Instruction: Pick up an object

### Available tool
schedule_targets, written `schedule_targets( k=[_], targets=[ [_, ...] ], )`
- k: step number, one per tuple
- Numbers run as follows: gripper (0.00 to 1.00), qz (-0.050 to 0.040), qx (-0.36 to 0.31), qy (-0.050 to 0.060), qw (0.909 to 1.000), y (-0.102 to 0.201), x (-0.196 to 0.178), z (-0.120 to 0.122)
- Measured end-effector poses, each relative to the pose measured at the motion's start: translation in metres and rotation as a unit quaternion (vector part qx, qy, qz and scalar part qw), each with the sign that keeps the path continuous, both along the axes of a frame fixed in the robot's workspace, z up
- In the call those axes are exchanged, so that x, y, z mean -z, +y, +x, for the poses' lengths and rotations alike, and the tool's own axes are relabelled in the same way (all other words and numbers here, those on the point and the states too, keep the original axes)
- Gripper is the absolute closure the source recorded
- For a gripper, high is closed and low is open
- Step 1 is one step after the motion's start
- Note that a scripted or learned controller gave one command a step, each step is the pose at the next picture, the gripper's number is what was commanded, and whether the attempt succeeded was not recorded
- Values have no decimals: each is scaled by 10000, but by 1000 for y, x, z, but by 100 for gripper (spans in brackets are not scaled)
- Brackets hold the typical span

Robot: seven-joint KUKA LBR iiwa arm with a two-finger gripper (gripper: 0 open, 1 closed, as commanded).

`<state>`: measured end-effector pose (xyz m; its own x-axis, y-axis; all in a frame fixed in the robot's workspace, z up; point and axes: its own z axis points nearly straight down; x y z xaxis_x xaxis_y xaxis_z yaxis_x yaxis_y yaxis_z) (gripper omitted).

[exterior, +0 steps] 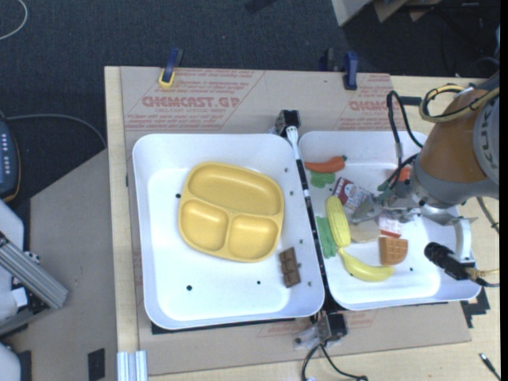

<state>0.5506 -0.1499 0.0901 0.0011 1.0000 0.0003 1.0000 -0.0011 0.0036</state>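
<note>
My gripper (371, 211) hangs low in the right bin (421, 292), in the middle of a cluster of toy food. Just to its left lies a yellow corn cob (339, 221). A red-and-white packet (347, 190) sits at its upper left. Below it are a brown waffle (392, 250) and a banana (365, 268). An orange carrot (326, 164) lies at the bin's back, with a green piece (321, 179) under it. A long green pod (324, 236) runs along the left wall. I see nothing lifted off the bin floor.
The left bin (159, 236) holds a yellow divided plate (230, 211) and a small brown chocolate bar (290, 266) near its right wall. The arm's grey and orange body (452, 153) covers the right bin's right side. Cables run over the bench's back right.
</note>
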Motion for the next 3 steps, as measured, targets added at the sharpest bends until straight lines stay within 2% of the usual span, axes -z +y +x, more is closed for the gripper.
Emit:
schedule_targets(
  k=[1, 2, 3],
  targets=[
    [100, -44, 4, -46, 10000, -3, -14, 2],
    [100, -12, -11, -17, 10000, 0, -78, 6],
    [100, -17, -11, -25, 10000, 0, -132, 8]
  ],
)
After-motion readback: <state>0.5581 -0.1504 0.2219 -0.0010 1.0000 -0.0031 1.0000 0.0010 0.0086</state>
